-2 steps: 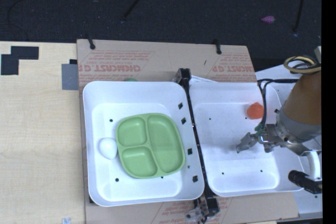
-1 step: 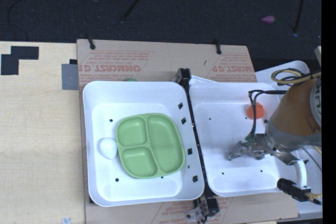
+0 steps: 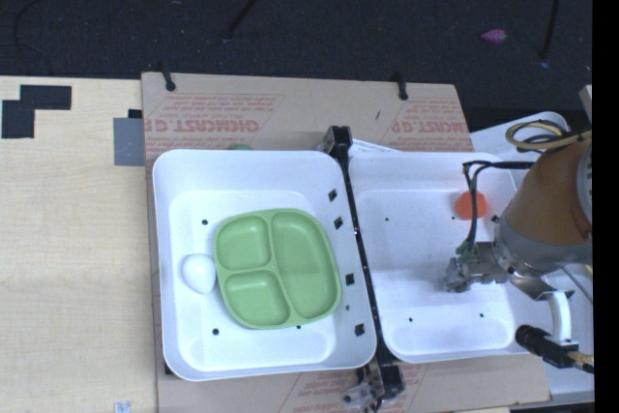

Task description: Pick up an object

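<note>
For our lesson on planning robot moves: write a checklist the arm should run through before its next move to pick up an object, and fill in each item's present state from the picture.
1. A target is in view: ok. An orange object lies in the right bin, near its far right side.
2. Claw is in the same bin as the target: ok. It is low over the right bin's floor.
3. Claw is lined up on the orange object: not ok. It sits nearer the camera than the object, apart from it.
4. Claw fingers ready to close: cannot tell.
5. Other options noted: ok. A green divided plate and a white ball lie in the left bin, the ball beside the plate.
</note>
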Controlling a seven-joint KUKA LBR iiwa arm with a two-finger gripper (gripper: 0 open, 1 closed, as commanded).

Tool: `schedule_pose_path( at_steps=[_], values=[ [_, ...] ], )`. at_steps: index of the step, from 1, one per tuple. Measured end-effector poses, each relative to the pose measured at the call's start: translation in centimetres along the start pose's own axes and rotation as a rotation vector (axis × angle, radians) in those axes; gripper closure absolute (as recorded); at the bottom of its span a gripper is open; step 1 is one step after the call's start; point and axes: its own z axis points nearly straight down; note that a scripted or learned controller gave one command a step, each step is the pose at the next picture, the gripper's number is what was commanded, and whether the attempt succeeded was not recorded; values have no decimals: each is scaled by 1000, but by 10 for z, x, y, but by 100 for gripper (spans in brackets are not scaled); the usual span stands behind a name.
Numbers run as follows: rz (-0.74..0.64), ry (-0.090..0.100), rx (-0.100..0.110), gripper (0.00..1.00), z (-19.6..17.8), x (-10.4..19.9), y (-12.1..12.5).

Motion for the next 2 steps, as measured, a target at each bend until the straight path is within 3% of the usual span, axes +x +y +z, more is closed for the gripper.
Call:
schedule_pose_path(
  at_steps=[2],
  values=[
    [-6,-3,-8,100,-113,-1,0]
  ],
)
